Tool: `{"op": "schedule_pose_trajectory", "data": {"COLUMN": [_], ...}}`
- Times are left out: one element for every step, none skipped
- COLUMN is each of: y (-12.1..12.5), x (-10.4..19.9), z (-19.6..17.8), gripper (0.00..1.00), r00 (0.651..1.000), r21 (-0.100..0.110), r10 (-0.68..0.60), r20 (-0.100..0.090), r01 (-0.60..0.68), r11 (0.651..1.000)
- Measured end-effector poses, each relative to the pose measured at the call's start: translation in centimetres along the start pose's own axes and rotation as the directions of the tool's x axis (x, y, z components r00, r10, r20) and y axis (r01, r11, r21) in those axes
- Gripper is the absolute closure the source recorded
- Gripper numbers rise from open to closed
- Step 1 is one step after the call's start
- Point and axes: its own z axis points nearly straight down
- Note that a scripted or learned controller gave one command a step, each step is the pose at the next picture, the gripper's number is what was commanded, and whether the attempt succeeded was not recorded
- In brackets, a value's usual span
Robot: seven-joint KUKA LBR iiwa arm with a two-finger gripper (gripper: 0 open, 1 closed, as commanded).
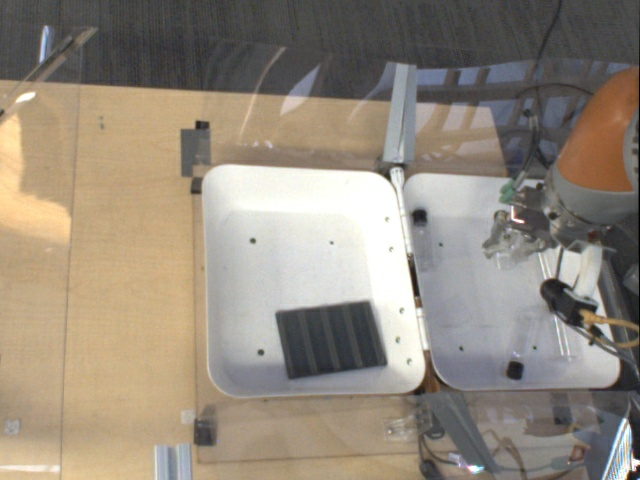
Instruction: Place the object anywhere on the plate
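The job has hardly started, as far as I can judge. The plate (330, 339), a dark ridged rectangle, lies in the lower middle of the left bin (290, 228) with nothing on it, so the placing is all still to do. My gripper (515, 234) hangs over the upper right part of the right bin (465, 313), well apart from the plate, with the wall between the two bins in the way. Whether it is clenched or released I cannot tell, because it shows as a tangle of pale metal and glare. For the same reason I cannot say that it holds anything. The likely things to carry lie in the right bin and are hard to read. One is a small clear piece with a black end (418, 216) near that bin's upper left corner, close to the dividing wall. The other is a second clear piece with a black tip (514, 370) near the lower edge, below my gripper. Which of them is the object I cannot tell, and both seem to rest on the bin floor. I judge that the grasp, the lift, the move to the frame's left over the wall and the set-down on the plate all remain. The desk (100, 268) around the bins plays no part.
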Motion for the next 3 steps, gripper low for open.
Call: {"op": "schedule_pose_trajectory", "data": {"y": [2.0,4.3,2.3], "x": [15.0,26.3,31.7], "z": [1.7,2.9,6.0], "gripper": [1.00,1.00,1.00], "r00": [0.999,0.994,1.000], "r21": [0.004,0.007,0.004], "r10": [-0.038,-0.114,0.006], "r20": [-0.002,-0.002,-0.002], "r01": [0.038,0.114,-0.006], "r11": [0.999,0.993,1.000]}}
